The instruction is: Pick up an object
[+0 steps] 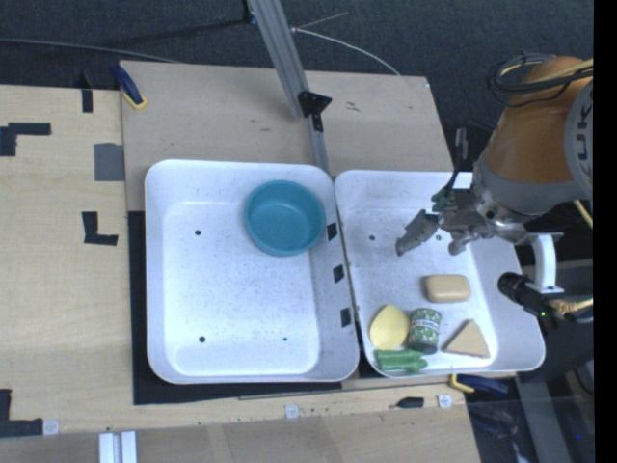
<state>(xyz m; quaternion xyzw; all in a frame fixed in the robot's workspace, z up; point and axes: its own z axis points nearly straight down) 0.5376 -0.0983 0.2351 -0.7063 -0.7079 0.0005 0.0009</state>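
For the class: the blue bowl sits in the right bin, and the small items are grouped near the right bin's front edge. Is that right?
Not quite. The camera view shows the blue bowl in the left bin, near its back right corner. The rest stands: the small items, among them the yellow lemon-like piece, are grouped near the front edge of the right bin.

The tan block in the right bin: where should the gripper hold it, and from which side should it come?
Probably from straight above, closing across the short sides of the tan block. It lies flat with its long axis running left-right in the camera view, and bare floor of the right bin shows above it and on both sides. The can and wedge lie just below, so some care is needed there.
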